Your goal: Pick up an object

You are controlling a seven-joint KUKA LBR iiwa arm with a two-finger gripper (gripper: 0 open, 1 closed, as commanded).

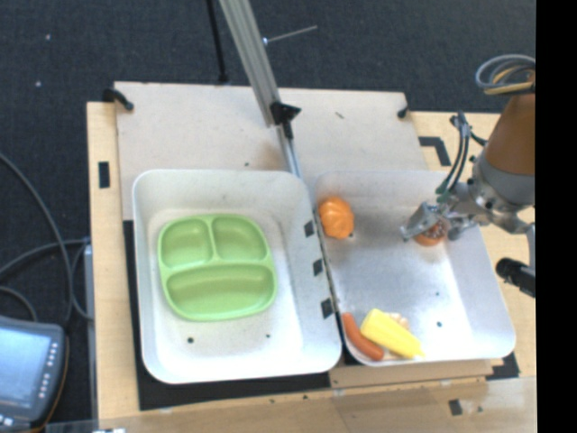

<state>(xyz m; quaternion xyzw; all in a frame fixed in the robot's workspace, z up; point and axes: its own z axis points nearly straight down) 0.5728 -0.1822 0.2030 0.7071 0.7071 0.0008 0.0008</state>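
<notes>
We find the pincer [431, 227] low over the right bin [469, 323], toward that bin's far right part. A small reddish object [434, 234] sits directly beneath the pincer, partly hidden by it; we cannot tell whether it is gripped, nor whether the pincer is apart or together.

Count in the right bin: one orange fruit [335, 217] at the far left corner, one yellow corn [390, 333] and one sausage [361, 337] together at the near edge, plus the reddish object.

Left of it stands one further bin [153, 350], holding one green tray [216, 265]. Both rest on the worktop [189, 120].
</notes>
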